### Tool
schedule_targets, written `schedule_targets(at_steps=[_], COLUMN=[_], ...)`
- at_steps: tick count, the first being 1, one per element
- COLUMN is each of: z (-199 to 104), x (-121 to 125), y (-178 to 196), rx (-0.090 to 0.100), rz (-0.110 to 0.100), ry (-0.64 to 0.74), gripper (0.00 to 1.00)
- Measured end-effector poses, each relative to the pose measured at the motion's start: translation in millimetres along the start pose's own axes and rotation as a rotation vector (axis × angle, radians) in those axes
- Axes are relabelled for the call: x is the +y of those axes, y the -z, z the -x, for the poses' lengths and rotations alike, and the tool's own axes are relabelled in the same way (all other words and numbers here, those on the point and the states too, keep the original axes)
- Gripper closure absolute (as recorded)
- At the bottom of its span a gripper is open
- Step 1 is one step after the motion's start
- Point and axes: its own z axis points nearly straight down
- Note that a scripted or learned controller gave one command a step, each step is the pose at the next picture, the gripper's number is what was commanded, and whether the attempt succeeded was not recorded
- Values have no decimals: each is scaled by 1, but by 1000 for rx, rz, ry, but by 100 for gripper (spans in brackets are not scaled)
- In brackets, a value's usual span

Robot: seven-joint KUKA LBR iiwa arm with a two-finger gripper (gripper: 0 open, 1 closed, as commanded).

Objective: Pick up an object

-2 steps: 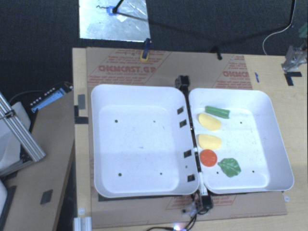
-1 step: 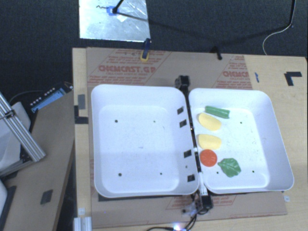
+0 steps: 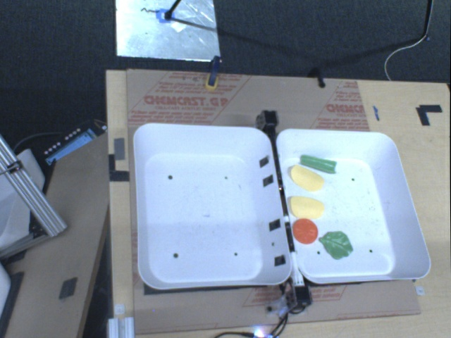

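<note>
Five small objects are gathered in the right bin [image 3: 403, 189], the bin on the side from which the tool is brought in. All are kept close to the divider: a green pod [image 3: 318, 164], two yellow pieces [image 3: 307, 179] [image 3: 306, 207], a red disc [image 3: 304, 231] touching the lower one, and a green leafy piece [image 3: 336, 244] beside it. They are laid flat and uncovered, so a descent from above is judged possible. In the left bin [image 3: 204, 210] only bare floor is seen. Whether the tool is spread or pressed together cannot be told.

Arm clear of both bins [image 3: 204, 210]
</note>
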Motion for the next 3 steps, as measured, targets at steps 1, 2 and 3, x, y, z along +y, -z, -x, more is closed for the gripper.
schedule_targets(at_steps=[1,2,3], z=[-61,-33,3], x=[-27,-28,-1], y=[-173,11,-1], rx=[9,-4,0], rz=[-21,15,-2], ry=[3,-4,-5], gripper=[100,100,100])
